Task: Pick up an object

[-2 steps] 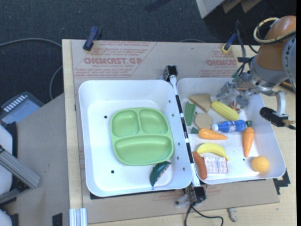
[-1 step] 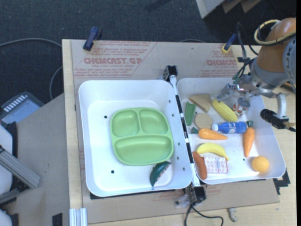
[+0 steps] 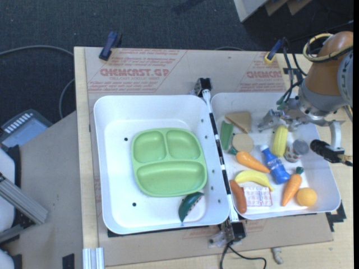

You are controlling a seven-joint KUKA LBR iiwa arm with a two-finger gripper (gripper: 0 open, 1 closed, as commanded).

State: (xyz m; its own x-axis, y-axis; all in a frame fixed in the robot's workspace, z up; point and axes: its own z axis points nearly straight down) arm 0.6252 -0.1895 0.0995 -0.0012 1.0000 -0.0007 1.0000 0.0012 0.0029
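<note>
Two white bins (image 3: 106, 150) are set on a board (image 3: 168, 72) over dark carpet (image 3: 84, 10). The gripper (image 3: 283, 119) is seen above the corn (image 3: 279, 140); its jaw state cannot be told.

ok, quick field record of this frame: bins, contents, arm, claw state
left bin: green divided plate; dark green vegetable at its near edge
right bin: corn cob, two carrots, banana, blue bottle, orange, other toy food
arm: over right bin's far right corner
claw: just above corn cob; open or shut unclear
held: nothing seen held
</note>
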